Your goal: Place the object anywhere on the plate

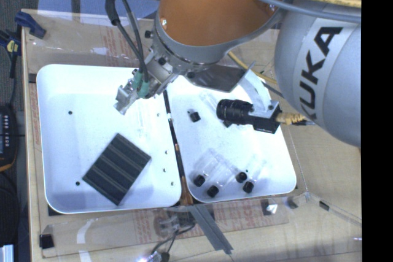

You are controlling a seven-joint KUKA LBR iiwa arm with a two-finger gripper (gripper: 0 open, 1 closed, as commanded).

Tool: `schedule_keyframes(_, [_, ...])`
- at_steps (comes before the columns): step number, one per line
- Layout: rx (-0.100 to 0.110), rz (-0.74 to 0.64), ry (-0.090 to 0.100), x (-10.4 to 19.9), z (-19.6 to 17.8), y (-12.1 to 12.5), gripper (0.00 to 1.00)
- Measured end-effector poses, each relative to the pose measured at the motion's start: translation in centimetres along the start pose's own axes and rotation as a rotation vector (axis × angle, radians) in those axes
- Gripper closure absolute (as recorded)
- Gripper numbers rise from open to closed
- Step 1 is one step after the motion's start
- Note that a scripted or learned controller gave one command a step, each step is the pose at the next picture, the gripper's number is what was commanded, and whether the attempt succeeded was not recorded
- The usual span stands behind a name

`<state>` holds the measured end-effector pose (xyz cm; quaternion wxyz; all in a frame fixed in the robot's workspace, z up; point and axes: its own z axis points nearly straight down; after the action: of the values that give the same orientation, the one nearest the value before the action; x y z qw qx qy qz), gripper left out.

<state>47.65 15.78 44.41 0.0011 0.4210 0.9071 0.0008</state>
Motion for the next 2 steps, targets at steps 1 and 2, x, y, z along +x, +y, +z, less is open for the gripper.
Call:
schedule_keyframes(1, [-0.001, -0.009, -0.001, 0.2, -1.1, 0.2, 1.00])
schedule_keyframes(2, [-0.001, -0.017, -0.001, 0.3, -2.2, 0.3, 1.00])
